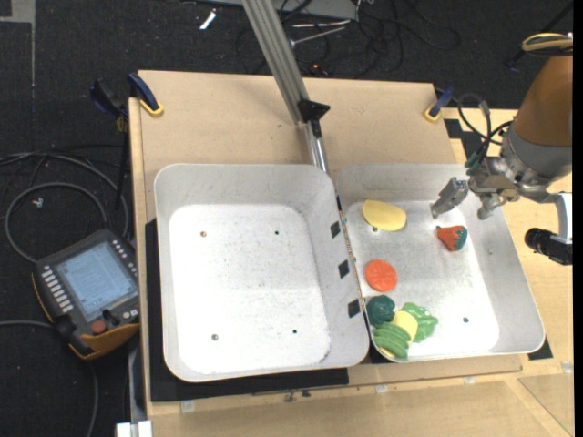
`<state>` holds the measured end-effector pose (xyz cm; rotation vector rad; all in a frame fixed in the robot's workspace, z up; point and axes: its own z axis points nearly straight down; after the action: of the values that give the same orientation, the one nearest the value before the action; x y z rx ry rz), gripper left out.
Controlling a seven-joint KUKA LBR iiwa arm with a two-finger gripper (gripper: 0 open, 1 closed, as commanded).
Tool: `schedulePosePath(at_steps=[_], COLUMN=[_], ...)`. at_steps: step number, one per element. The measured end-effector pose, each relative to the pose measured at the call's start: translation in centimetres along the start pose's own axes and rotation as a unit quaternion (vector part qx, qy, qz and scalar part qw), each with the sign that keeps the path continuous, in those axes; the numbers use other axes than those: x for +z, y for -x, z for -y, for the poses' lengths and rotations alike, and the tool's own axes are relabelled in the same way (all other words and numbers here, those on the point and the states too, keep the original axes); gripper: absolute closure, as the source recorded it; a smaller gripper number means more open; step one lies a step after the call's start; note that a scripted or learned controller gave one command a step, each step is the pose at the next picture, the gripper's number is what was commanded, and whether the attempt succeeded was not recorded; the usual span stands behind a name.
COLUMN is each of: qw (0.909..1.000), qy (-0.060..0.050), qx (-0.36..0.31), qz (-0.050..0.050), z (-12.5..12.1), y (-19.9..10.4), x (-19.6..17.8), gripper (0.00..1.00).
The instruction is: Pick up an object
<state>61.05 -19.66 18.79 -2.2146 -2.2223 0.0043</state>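
- The gripper (468, 198) is seen above the far right part of the right bin (510, 285), with its two fingers spread apart and nothing held between them.
- A small red and green toy, like a strawberry (451, 237), is found just below the gripper on the bin floor, apart from the fingers.
- A yellow piece (384, 215) is placed to the left of the gripper, near the bin's far left corner.
- An orange round piece (381, 274) is seen nearer the middle of the bin's left side.
- A cluster of green and yellow toys (399, 323) is gathered at the near left corner.
- The left bin (182, 198) is set beside the right one, their edges touching.
- A teach pendant (88, 289) is laid on the floor at the far left.
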Motion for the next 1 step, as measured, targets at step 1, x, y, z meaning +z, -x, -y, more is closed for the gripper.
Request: schedulePosePath(at_steps=[1], qw=[1.0], qy=[0.0], qx=[0.0], qz=[0.0], z=[-0.03], y=[-0.57], x=[6.27], gripper=[0.0])
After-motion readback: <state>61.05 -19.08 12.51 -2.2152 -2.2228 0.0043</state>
